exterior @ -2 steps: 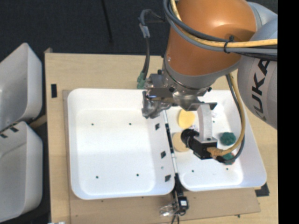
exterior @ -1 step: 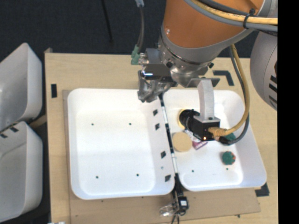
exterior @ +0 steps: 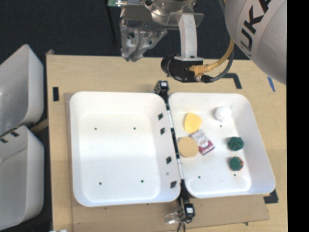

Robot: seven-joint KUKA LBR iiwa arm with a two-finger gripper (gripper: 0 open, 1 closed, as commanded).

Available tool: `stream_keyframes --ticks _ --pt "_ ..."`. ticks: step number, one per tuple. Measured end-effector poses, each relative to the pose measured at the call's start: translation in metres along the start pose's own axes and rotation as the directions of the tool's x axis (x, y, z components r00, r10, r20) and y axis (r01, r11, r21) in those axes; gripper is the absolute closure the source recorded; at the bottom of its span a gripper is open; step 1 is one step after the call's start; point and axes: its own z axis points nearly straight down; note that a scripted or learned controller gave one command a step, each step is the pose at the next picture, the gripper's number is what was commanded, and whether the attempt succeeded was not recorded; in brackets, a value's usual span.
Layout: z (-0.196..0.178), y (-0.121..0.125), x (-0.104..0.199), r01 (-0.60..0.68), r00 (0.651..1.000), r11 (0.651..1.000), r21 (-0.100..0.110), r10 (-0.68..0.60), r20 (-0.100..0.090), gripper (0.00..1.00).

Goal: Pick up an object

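Note:
My gripper [exterior: 133, 50] hangs high above the bench's far edge, behind the left bin [exterior: 87, 149], with nothing seen between its fingers. The right bin [exterior: 256, 178] holds a yellow rounded piece [exterior: 192, 122], a tan disc [exterior: 188, 147], a small purple-and-white packet [exterior: 203, 141], a white ball [exterior: 222, 113] and two dark green fuzzy balls [exterior: 235, 143] [exterior: 235, 164]. The tan disc touches the packet. All the objects lie well apart from the gripper.
A divider with black clips [exterior: 170, 139] runs between the two bins. White housings [exterior: 19, 129] stand off the bench's left edge. The wooden bench top [exterior: 96, 71] shows bare behind the bins.

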Motion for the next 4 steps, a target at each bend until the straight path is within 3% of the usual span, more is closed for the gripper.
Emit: stream_keyframes --ticks 4 --pt "-0.040 0.001 -0.006 0.013 1.000 1.000 0.002 -0.013 0.006 1.00"
